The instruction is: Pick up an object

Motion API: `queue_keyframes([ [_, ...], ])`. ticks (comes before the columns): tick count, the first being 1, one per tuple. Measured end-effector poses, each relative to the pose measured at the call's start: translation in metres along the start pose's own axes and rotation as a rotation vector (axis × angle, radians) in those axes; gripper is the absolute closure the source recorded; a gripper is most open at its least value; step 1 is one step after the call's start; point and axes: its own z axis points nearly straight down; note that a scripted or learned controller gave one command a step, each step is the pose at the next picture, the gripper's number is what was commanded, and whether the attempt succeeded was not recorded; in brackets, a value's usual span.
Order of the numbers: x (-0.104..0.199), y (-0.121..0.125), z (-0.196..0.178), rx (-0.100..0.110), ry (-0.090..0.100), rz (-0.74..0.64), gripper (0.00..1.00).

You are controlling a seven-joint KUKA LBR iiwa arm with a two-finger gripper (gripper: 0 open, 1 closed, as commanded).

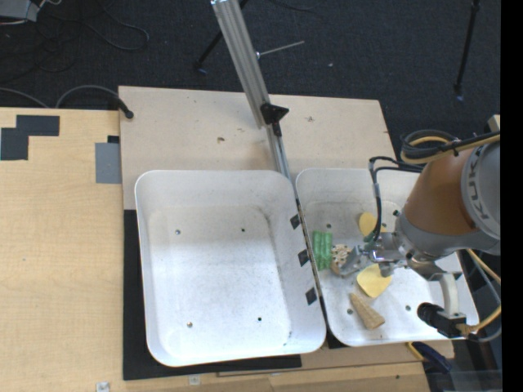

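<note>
Yellow piece under gripper looks light, stiff, thin; we'd pinch across its edges. Can't tell grip state.

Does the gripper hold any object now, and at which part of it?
It cannot be told: the gripper is low among the objects in the right bin.

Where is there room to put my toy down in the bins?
The left bin has bare white floor from wall to wall. The right bin is crowded: the green block, yellow pieces, tan wedge and claw bunch mid-bin, leaving a bare strip along its far wall.
</note>
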Motion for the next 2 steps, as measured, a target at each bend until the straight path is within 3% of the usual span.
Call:
queue_keyframes([
  [1,-0.001,0.002,0.016,-0.011,-0.004,0.002,0.0],
  [2,-0.002,0.002,0.006,-0.012,-0.003,0.009,1.0],
])
